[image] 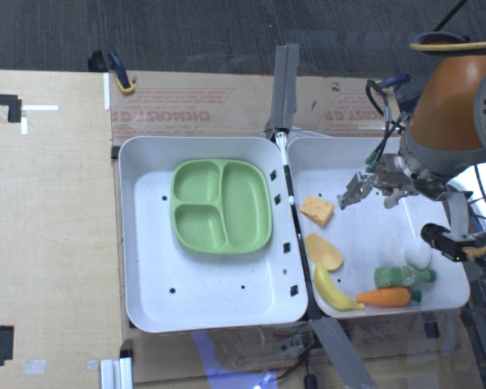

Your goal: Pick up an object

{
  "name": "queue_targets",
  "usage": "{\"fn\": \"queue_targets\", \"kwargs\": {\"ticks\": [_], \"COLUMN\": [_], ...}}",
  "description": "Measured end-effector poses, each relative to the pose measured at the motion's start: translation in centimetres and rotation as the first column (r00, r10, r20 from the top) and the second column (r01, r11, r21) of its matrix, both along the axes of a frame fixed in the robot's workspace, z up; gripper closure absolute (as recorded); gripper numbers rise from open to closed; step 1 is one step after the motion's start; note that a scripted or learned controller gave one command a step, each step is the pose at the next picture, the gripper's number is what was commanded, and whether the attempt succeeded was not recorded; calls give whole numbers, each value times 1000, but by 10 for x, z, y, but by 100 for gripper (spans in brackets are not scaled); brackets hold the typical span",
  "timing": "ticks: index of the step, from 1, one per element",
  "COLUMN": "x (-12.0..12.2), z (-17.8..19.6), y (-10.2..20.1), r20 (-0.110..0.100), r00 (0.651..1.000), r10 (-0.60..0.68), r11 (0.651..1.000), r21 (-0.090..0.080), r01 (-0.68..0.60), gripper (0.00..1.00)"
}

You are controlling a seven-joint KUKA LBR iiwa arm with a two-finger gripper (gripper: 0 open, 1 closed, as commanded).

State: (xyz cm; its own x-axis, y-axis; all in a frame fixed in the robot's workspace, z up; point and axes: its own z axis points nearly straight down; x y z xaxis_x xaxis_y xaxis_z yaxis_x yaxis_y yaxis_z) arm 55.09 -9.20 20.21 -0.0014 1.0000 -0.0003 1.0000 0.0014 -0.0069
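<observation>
Gripper (355,191) up over right bin (364,156); can't tell its state. Cheese (317,210) just left and below it.

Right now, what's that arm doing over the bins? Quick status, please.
Two-finger gripper hovering above right white bin, holding nothing. Nearest item: yellow cheese wedge, untouched on bin floor. Nothing blocking between them.

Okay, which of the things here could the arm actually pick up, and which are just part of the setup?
Could be picked up, all in the right bin:
cheese
chip
banana
carrot
green bottle
white egg
The end effector hangs over this bin, above the cheese.

Just lying about:
green tray in the left bin
right bin
clamp
</observation>
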Motion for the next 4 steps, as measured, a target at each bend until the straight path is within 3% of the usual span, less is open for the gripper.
{"fn": "queue_targets", "kwargs": {"ticks": [1, 2, 3, 4], "x": [52, 74, 46, 16], "z": [-109, -29, -5, -14], "y": [-10, -2, 91, 3], "r20": [12, 3, 1, 0], "r00": [999, 997, 997, 999], "r10": [38, 83, 79, 51], "r11": [999, 997, 997, 999], "r21": [0, 0, 0, -1], "r01": [-38, -83, -79, -51], "gripper": [0, 0, 0, 0]}}
